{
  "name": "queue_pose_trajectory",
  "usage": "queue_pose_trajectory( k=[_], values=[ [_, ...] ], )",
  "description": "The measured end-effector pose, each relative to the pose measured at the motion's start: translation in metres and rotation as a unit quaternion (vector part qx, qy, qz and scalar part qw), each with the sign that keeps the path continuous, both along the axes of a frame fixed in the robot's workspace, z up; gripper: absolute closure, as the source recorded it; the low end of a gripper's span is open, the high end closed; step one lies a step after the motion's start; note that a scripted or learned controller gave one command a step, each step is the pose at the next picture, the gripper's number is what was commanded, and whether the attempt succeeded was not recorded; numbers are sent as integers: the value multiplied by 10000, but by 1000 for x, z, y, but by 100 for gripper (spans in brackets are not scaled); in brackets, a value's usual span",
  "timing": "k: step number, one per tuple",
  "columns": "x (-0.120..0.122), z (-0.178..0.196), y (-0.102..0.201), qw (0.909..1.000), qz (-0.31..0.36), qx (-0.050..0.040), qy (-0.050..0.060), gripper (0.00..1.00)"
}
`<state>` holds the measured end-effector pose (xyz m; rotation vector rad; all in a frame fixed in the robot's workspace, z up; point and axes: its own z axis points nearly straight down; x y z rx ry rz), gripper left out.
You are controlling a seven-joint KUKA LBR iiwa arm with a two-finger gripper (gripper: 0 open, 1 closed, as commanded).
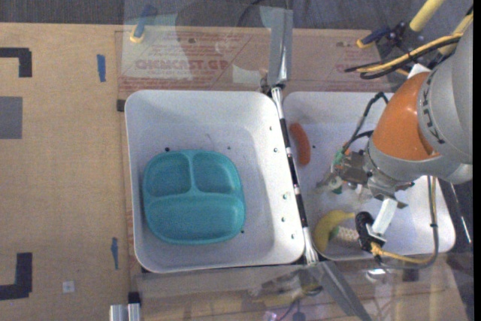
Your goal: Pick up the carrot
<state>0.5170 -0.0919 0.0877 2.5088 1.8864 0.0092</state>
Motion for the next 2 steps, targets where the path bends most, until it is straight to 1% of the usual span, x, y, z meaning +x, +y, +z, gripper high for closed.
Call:
queue_pose_trajectory(
  k=[1, 2],
  values=[
    [0, 10, -3, 10000, -14, -26, 0, 100],
    [42, 97, 30, 10000, 6, -10, 40, 100]
  ],
)
